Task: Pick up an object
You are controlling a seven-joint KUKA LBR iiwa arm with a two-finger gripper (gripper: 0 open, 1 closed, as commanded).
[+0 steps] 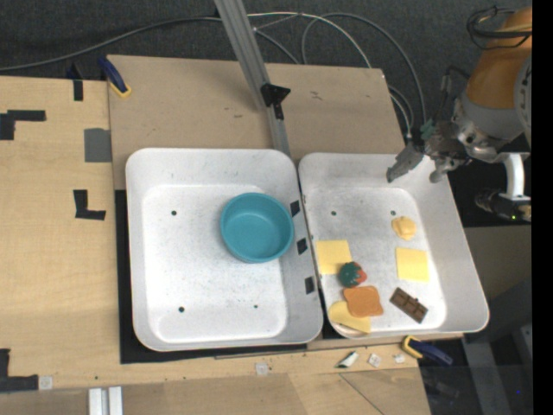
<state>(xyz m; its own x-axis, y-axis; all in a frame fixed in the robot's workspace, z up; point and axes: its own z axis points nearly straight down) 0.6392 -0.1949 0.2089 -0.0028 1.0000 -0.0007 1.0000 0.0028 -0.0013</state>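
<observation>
Camera view shows us 2 white bins side by side on the bench (52, 232), and the claw (419, 164) hangs over the upper right corner of the right bin (363, 173). We see 2 fingers spread apart, one pointing down to the left and one shorter to its right, and nothing is between them, so the claw is wide and carries nothing.

The things to pick all lie below the claw, toward the near side of the same bin. The closest is a small yellow lump (403, 226), just under the claw and a little to its left. Below that lump is a yellow square (413, 264), and further down a brown chocolate piece (408, 304). More to the left of the claw there is another yellow square (333, 255), a small green and red ball (350, 274), an orange piece (363, 301) and a pale slice (347, 320), which crowd together and touch.

We judge that the claw waits high and open because no object is chosen yet; the lump, standing apart from the others, seems the easiest one. A blue bowl (256, 226) sits alone in the left bin (164, 309), far to the left of the claw.
</observation>
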